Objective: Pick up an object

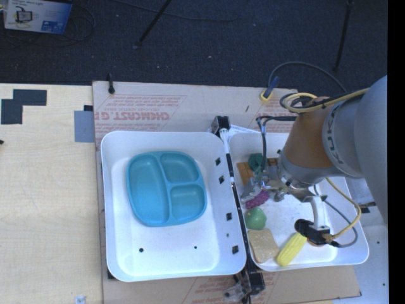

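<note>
Gripper (262,187) is down low in the right bin (345,249), near its left wall. We can't tell from this angle whether it's open or closed, and nothing is visibly in its grasp.

The closest candidate is the purple piece (256,201), just beside the gripper and partly under it. The green ball (255,219) sits just below that in the view. A teal piece (255,162) lies just above the gripper. The tan slab (262,246) and the corn cob (289,249) sit side by side near the bin's front edge.

We judge the step in hand to be closing in on the purple piece. To do it well, we'd centre over it, come straight down, and close across its short side. We'd want to keep off the ball, since a nudge would likely roll it.

Edges: the purple piece and ball sit close to the divider between the bins, so there's little room on that side. We'd approach from the bin's middle, not from the wall side. The right half of that bin's floor looks bare, and that's where we have room to move. A straight lift up looks unobstructed.

The left bin (120,233) holds a blue divided plate (167,187), well apart from the gripper.
</note>
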{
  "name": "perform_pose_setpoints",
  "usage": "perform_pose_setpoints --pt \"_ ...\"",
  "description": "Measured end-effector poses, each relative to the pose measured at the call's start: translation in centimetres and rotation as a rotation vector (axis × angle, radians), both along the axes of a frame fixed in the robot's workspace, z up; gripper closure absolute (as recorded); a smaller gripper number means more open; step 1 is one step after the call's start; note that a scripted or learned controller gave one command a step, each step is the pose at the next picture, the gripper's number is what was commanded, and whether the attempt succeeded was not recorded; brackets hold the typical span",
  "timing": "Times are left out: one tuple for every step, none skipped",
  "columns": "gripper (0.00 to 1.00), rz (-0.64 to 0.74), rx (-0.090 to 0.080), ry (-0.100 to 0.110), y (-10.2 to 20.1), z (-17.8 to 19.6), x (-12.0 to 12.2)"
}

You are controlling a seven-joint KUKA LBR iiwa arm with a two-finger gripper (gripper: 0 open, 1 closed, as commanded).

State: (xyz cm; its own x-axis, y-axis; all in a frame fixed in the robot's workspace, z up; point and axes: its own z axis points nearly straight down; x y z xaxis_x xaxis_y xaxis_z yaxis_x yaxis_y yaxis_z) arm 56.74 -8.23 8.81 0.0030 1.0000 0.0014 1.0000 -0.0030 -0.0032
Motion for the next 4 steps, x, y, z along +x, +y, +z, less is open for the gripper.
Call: perform_pose_setpoints --pt "0.00 0.001 0.000 -0.001 -0.1 0.0 -1.0" --pt "0.00 0.001 0.000 -0.001 -0.8 1.3 -1.6" --pt "0.00 0.003 -0.001 0.001 -0.1 0.0 2.6" --pt "0.00 0.002 0.000 0.000 -0.4 0.0 0.7"
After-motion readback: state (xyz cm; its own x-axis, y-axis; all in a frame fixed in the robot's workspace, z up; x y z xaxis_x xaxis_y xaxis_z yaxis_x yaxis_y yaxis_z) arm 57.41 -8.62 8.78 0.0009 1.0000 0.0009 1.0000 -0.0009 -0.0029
